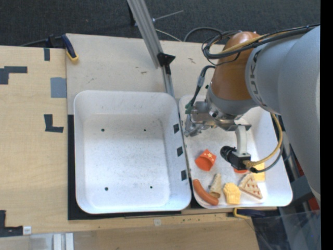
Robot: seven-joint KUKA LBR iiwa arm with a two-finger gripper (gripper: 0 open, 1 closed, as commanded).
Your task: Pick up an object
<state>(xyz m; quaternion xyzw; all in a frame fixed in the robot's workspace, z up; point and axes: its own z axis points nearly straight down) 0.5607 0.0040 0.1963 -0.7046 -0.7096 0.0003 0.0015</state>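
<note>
My gripper [192,125] hangs over the upper left part of the right bin [278,194], close to the wall it shares with the left bin. Below it in the right bin lies an orange cup [205,160] on its side. Further toward the front edge are a reddish sausage [206,192], a small beige piece [215,182], a yellow corn-like piece [232,193], a pizza slice [251,188] and a yellow wedge [259,176]. None of these touches the gripper.
The left bin [83,139] stands beside the right one, their walls meeting just left of the gripper. A slanted metal pole [148,27] rises behind the bins. The grey arm with its orange band [234,72] covers the right bin's back.
</note>
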